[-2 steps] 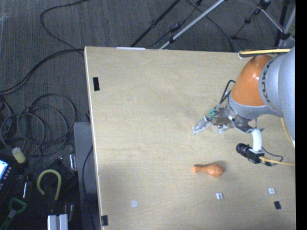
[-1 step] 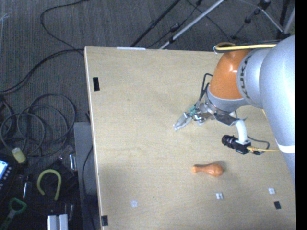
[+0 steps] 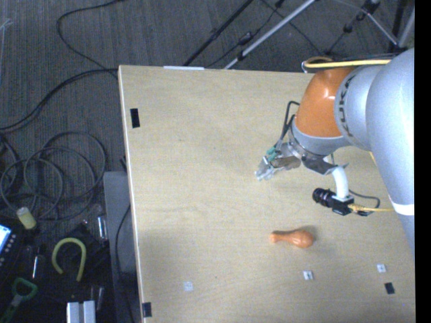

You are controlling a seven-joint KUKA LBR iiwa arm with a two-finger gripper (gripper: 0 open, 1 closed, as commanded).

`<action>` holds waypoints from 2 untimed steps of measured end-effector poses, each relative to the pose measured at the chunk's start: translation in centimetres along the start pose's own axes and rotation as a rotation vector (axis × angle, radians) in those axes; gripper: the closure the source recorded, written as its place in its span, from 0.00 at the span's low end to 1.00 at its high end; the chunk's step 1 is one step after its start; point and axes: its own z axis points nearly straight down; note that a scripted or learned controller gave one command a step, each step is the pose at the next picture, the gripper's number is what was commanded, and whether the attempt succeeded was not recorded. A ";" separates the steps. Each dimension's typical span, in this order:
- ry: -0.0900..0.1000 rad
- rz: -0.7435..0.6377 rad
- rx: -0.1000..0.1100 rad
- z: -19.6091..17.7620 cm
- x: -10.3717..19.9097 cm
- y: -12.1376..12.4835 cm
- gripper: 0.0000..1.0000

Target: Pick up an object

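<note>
Item: orange gourd (image 3: 293,238), pear-shaped, lying on its side on the tan surface (image 3: 195,180), narrow end pointing away from the arm (image 3: 367,106).
Jaws (image 3: 264,172): up-frame of the gourd and apart from it, nothing between them; how wide they stand I cannot tell.
Risks, as I judge them: a descent from here lands beside the gourd and closes on nothing. The rounded body may roll or squirt sideways if pinched off-centre. The thin neck offers little to hold.
</note>
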 end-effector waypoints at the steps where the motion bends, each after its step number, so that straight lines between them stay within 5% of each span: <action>1: 0.000 0.000 0.000 0.0 0.0 0.0 0.00; 2: 0.002 0.001 0.001 -0.8 0.1 0.0 1.00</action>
